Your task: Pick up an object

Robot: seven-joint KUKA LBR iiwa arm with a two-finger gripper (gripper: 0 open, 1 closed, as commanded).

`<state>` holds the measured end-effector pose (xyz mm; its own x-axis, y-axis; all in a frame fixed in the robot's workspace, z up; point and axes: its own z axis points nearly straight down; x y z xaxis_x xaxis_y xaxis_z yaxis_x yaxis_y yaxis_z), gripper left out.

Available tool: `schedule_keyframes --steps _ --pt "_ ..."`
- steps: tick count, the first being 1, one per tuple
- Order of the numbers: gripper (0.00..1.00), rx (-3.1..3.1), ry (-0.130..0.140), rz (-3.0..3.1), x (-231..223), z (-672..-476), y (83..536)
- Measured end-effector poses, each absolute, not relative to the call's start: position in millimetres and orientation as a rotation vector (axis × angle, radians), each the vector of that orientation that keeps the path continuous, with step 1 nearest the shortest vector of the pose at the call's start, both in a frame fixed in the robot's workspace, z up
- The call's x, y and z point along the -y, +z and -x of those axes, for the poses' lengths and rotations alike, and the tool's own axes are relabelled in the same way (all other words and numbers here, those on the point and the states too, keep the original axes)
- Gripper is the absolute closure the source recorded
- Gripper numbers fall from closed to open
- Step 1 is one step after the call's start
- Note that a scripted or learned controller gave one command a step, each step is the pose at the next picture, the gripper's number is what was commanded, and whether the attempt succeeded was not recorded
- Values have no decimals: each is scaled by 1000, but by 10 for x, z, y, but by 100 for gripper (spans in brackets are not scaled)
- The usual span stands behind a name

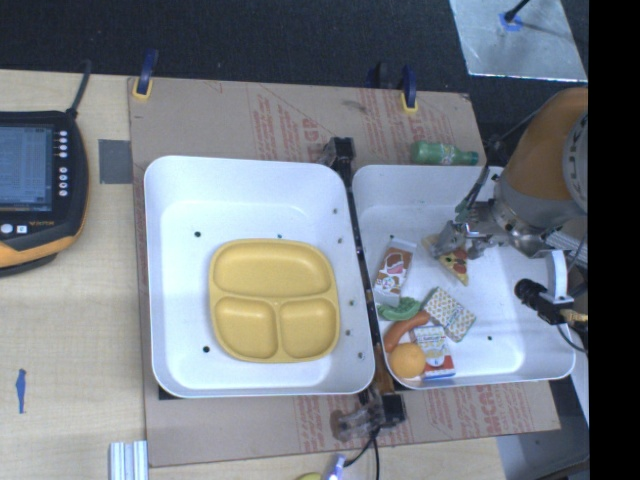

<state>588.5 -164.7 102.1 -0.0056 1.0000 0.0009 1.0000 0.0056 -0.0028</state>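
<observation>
The right bin [500, 193] holds several small items. A pizza-slice toy [456, 265] lies near its middle. A red and white packet [393, 271], a green piece [397, 309], an orange carrot [404, 329], an orange ball [407, 360], a checkered packet [451, 313] and a small card [431, 340] crowd its left and front. My gripper [457, 241] reaches in from the right and sits low, right over the pizza slice's upper edge. Whether it touches the slice is unclear.
The left bin [170, 268] carries a yellow divided tray [272, 300]. A green bottle [445, 153] lies on the cardboard behind the right bin. A teach pendant [35, 188] rests at the far left. A black fitting [535, 295] hangs from the arm over the right bin's right side.
</observation>
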Motion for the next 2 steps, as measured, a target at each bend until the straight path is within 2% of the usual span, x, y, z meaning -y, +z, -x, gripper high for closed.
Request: schedule_keyframes --steps 1,2 --pt "100 2226 -1 2216 902 -5633 2302" --pt "0 2224 2 2215 906 -5627 2294"
